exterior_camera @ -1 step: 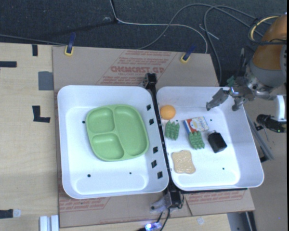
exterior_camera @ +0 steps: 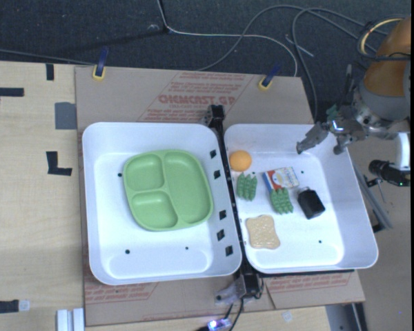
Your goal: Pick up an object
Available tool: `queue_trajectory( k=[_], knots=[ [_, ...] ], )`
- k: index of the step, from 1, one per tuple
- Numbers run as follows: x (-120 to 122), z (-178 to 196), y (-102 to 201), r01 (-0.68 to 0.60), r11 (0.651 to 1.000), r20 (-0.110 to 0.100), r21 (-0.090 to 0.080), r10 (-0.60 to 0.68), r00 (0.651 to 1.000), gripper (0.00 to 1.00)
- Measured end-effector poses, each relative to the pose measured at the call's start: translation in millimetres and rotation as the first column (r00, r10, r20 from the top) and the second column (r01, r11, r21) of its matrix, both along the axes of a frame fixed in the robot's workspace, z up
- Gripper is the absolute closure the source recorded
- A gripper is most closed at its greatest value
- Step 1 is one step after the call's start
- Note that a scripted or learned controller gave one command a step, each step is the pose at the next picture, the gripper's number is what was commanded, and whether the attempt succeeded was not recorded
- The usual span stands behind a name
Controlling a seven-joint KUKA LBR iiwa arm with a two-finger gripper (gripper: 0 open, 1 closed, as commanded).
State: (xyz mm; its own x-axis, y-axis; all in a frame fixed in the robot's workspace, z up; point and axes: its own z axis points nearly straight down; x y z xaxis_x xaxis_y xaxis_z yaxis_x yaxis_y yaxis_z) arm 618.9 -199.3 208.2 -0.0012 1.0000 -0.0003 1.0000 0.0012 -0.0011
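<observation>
The right bin (exterior_camera: 345,247) holds an orange ball (exterior_camera: 240,161), two green knobbly pieces (exterior_camera: 247,186) (exterior_camera: 281,201), a small red, white and blue packet (exterior_camera: 282,178), a black block (exterior_camera: 311,203) and a tan slice of bread (exterior_camera: 263,232). My gripper (exterior_camera: 326,141) hangs over that bin's far right corner, above and to the right of the packet. Its two grey fingers (exterior_camera: 309,142) are spread apart with nothing between them. It touches none of the objects.
The left bin (exterior_camera: 100,150) bears a green divided plate (exterior_camera: 168,189). Black clips run along the seam (exterior_camera: 222,185) between the bins. Cables (exterior_camera: 276,26) trail across the dark floor behind the bench, and yellow clamps (exterior_camera: 268,81) pin the cardboard underlay.
</observation>
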Motion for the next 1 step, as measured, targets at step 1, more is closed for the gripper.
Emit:
queue_trajectory(
  k=[1],
  knots=[
    [4.1,-63.5,0.8,-0.001,1.000,-0.006,0.001,0.001,1.000,0.00]
  ],
)
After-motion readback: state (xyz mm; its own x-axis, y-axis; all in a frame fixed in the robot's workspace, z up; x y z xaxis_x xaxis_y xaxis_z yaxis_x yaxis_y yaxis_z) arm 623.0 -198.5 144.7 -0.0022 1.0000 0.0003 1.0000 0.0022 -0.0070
